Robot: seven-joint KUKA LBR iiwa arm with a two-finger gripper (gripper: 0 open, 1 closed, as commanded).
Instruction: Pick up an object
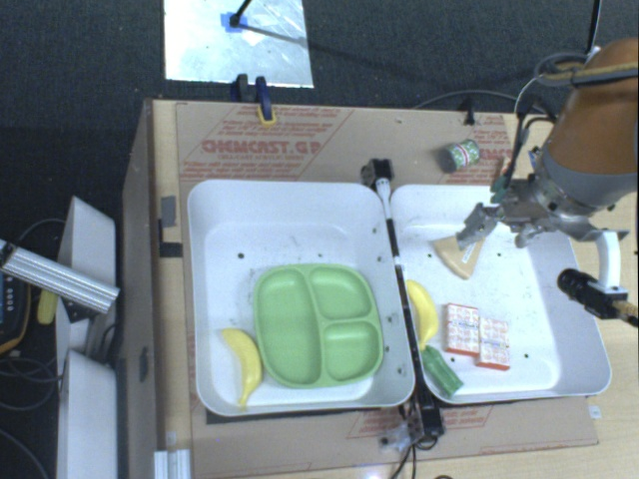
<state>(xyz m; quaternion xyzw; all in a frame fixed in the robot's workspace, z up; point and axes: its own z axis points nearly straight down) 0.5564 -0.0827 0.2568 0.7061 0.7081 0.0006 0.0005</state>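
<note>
Camera view puts your gripper (477, 230) just above the tan wedge (459, 257), in the right bin (579, 367); you cannot tell its state. Judge the wedge light, stiff; take its flat sides.

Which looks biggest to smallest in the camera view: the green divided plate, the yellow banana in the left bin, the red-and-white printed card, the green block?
1. Green divided plate, clearly largest.
2. Red-and-white printed card and yellow banana: too alike to rank.
3. Green block, smallest.
</note>
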